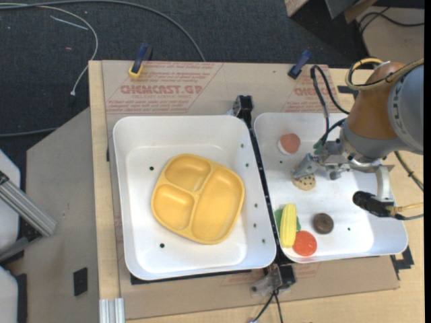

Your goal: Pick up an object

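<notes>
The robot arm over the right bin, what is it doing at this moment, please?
The arm reaches into the right bin, and its gripper is low beside a cookie. The view does not show the cookie between its fingers. A pink round piece, a corn cob, a tomato and a brown piece lie there too. The left bin holds a yellow divided plate.

My wrist casing (377,110) looks like smooth painted metal, orange and faintly glossy, and my gripper (316,163) is dull grey metal. Both bins, left (128,147) and right (390,241), seem smooth white plastic with a soft sheen. The yellow divided plate (197,198) is glossy moulded plastic. The toy corn (288,224) and tomato (304,243) look like shiny plastic; the cookie (304,181) looks matt. The counter (168,86) is covered in matt printed cardboard. The floor (54,66) is dark, rough carpet.
</notes>
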